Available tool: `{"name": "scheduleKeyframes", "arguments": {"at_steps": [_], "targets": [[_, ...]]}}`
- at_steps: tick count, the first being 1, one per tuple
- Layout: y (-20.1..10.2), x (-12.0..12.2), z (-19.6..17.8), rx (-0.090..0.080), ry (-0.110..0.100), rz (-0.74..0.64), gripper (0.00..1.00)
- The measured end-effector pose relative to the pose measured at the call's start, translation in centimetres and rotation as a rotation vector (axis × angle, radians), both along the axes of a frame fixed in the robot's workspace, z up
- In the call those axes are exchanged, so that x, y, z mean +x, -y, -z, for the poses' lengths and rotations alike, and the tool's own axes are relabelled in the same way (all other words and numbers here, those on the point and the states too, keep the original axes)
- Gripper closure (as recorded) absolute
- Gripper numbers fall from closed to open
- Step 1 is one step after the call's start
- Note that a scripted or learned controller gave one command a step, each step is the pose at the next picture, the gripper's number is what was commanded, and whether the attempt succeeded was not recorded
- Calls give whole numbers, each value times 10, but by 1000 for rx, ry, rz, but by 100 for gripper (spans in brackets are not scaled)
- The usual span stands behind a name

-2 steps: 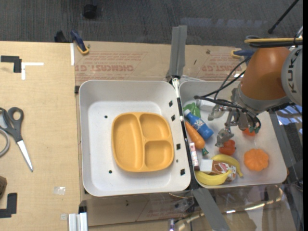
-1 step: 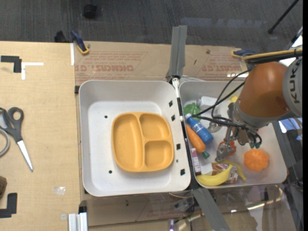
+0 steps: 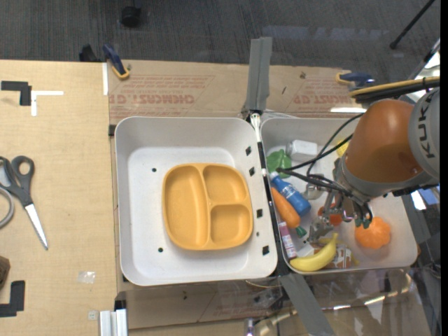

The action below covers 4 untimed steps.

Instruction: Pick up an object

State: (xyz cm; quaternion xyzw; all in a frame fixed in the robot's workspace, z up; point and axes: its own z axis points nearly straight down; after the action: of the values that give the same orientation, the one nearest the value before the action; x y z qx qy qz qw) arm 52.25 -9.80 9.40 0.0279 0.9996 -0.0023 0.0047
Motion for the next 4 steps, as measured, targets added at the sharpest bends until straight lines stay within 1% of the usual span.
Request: {"name": "scheduleKeyframes", "arguments": {"at_steps": [1, 2, 3, 4], "targets": [[3, -33, -6, 0, 31, -16, 0], [34, 40, 1, 4, -6, -53, 0], [-3, 9, 1, 3, -5, -36, 0], [0, -30, -1, -2, 4, -157, 0]]}}
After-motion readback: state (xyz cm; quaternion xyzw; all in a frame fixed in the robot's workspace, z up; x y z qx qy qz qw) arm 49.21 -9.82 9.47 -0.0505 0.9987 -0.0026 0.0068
